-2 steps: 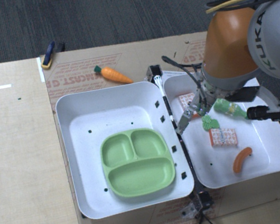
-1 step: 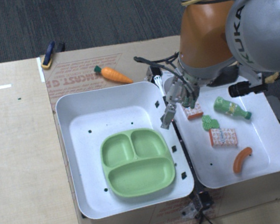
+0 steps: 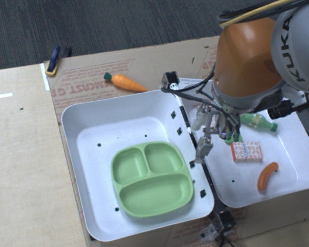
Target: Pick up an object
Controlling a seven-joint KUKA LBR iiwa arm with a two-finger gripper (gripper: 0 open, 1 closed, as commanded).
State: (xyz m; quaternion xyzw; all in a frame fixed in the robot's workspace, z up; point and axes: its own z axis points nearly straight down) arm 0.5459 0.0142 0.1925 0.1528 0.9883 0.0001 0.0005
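My gripper [image 3: 203,135] hangs under the orange-banded wrist at the left edge of the right bin [image 3: 306,179], over the wall it shares with the left bin. Its fingers stand open, and I see nothing between them. In the right bin lie a green bottle [image 3: 259,121], partly under the wrist, a red-and-white patterned packet [image 3: 247,151] just right of the gripper, and an orange-brown sausage [image 3: 267,176] nearer the front. A light green divided plate [image 3: 151,178] sits in the left bin [image 3: 90,161].
A toy carrot [image 3: 125,82] lies on the cardboard behind the left bin. A blue-and-yellow marker [image 3: 53,60] rests at the cardboard's far left corner. The arm's bulk covers the right bin's back part.
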